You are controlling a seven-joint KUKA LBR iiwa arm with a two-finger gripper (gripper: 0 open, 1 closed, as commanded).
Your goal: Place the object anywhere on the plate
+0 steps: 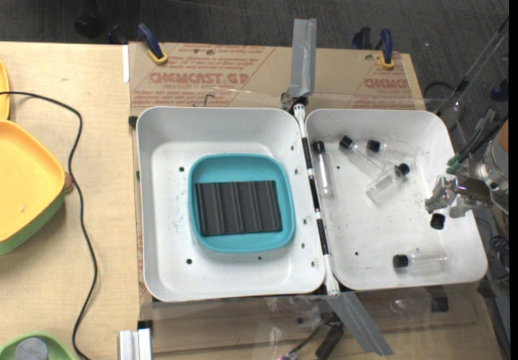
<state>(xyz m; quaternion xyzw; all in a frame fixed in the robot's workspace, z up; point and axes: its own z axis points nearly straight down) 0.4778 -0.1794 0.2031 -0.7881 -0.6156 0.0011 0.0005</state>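
A slanted overhead view shows two shallow white bins side by side on a pale wooden surface. The left bin holds a teal plate with rounded corners and a dark ribbed centre, and nothing rests on the plate.

The right bin holds five clear vials with black caps. A long vial lies along the bin's left wall. Two short vials sit side by side near the far wall. A tilted vial lies around the bin's middle. A last vial lies flat near the near right corner.

The gripper reaches in over the right bin's right edge, about midway between far and near. Whether the jaws are open or closed cannot be told (they are small and partly blurred). No vial can be seen between them. The tilted vial is to the left of the jaws and apart from them, and the last vial lies nearer the viewer than the jaws.

Yellow dishes sit at the far left of the surface, and a black cable runs beside them.
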